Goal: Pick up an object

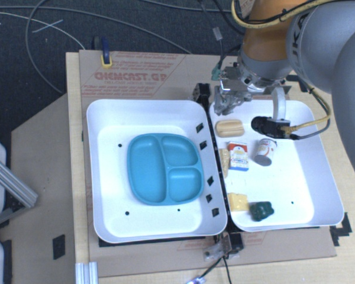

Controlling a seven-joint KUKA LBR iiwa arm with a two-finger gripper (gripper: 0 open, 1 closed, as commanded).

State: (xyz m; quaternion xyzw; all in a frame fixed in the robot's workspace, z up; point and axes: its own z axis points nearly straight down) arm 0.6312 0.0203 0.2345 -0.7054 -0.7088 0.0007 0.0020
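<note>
We are looking down on the table (47, 158), where two white bins are sitting side by side. The left bin (106, 218) is carrying a blue divided plate (164, 168) lying flat near its middle, three compartments facing up. The right bin (319, 182) is holding the small things: a tan block (229, 128) near the top left corner, a red, white and blue packet (238, 156) just below it, a pale yellowish piece (224, 158) touching the packet's left side, a small can (264, 151) lying on its side to the right of the packet, and, down by the near edge, a yellow block (237, 202) with a dark green lump (261, 210) just beside it.

The arm is reaching in from the right, and the claw (226, 102) is hanging over the right bin's top left corner, just above the tan block (metal parts crowding together there). We cannot tell whether its tips are apart or together, and we are seeing nothing between them. A black cylinder (271, 126) is sticking out beside the wrist, over the can.
</note>
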